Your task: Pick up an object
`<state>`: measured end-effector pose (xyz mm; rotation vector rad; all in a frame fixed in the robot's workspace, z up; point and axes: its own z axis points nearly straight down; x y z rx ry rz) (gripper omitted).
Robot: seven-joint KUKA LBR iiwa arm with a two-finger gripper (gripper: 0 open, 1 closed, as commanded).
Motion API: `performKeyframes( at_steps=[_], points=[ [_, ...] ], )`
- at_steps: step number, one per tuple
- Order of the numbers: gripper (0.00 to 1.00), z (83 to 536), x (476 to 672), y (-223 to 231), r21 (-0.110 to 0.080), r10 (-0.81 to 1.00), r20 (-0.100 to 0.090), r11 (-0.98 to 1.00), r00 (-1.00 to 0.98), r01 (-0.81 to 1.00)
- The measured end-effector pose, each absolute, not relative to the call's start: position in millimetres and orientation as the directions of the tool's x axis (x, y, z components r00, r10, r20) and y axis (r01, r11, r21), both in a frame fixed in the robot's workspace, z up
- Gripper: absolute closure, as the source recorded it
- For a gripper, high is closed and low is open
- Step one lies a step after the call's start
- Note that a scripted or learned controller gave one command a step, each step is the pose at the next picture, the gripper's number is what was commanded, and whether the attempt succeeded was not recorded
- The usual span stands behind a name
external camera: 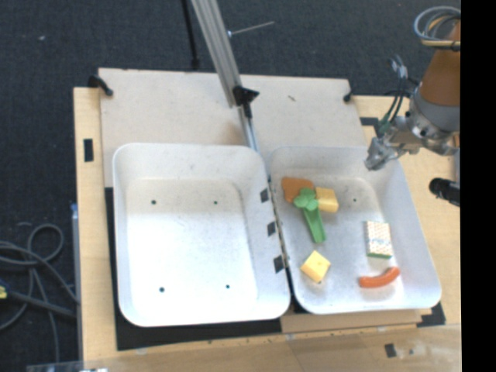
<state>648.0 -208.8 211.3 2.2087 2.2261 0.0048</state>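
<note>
Grey metal jaws [375, 159] hang right over the far right corner of the right bin [415, 231], too small and blurry for me to tell how they're set. Most of the arm [439, 91] is cut off by the frame edge. Nothing's visibly between them. Inside that bin, going outward from that corner: a yellow block [327, 201] touching a green toy [311, 214] that partly covers an orange piece [295, 187], then a patterned little box [378, 239], a yellow wedge [315, 266], and an orange-red sausage-looking thing [379, 278] near the front rim. Left bin [139, 169] sits just beside it on the counter [178, 103].
</note>
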Motion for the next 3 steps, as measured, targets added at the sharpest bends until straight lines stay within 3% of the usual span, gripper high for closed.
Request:
performKeyframes(
  at_steps=[1, 3],
  points=[
    [1.0, 241.4, 649.0, -210.3, 0.006, 1.0, -0.002, 0.011, -0.011, 1.0],
    [1.0, 226.2, 616.0, -112.1, 0.002, 1.0, 0.0, -0.001, 0.001, 1.0]
  ],
)
